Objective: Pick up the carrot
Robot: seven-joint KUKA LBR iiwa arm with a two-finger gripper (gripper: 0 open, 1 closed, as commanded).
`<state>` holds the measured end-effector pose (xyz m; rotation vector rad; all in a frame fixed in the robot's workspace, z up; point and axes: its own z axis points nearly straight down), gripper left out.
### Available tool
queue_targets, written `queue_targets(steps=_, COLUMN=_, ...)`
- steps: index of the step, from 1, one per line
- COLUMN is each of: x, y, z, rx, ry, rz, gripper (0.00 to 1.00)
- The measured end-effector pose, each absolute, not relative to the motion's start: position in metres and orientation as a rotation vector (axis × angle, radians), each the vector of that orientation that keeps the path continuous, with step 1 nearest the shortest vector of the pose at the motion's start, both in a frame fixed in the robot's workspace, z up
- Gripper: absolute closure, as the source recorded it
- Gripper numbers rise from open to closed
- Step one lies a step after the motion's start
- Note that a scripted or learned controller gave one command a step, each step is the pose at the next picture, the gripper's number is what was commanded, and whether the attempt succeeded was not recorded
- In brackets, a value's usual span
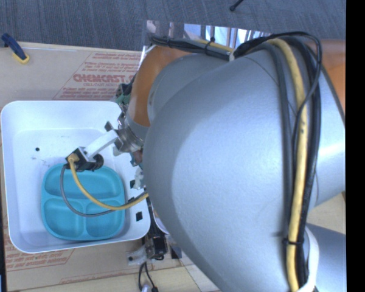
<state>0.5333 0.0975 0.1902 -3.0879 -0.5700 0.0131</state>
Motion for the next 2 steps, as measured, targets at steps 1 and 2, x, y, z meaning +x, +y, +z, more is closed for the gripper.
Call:
queue_targets(steps=1, x=0.489, y=0.016, z=0.209, rx=-3.068, ry=-0.666, rz=0.007, gripper=0.0)
queue_targets(steps=2, x=0.537, y=-0.003, z=0.19, rx=-3.115, ry=-0.391, rz=0.01, gripper=0.0)
